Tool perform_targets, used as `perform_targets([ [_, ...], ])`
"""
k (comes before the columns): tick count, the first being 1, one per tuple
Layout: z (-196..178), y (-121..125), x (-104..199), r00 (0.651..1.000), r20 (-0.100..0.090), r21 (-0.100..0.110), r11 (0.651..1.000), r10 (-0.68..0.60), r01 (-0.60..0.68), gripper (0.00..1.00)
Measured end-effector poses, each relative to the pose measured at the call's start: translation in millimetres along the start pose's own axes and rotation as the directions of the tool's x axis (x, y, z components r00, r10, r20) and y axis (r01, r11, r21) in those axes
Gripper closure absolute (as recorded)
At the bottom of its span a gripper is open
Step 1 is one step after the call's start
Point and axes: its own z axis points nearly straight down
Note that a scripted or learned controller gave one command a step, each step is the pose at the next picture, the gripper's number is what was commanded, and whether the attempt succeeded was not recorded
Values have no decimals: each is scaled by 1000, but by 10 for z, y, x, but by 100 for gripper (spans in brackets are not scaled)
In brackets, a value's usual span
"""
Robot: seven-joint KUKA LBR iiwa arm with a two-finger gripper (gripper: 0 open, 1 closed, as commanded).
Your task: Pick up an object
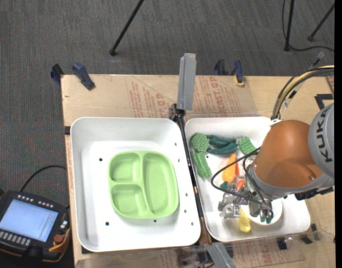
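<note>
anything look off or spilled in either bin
Nothing stands out. The green divided plate lies flat in the left bin. The toy vegetables sit jumbled but inside the right bin, where the gripper is lowered.

**Plastic, cardboard and carpet**

Both white bins [84,149] look like smooth moulded plastic with a soft sheen. The green divided plate [143,184] is matt plastic. The toy vegetables [207,147] appear to be plastic too, some knobbly, though they are small and hard to judge. The bench top [132,94] is printed brown cardboard, dull. The orange band [285,152] shines glossy. The floor [59,21] is rough grey carpet.
</note>
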Motion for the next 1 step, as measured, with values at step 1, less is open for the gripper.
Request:
perform_targets([
  [1, 4, 2, 2, 1000, -1, 0, 1000, -1, 1, 0],
])
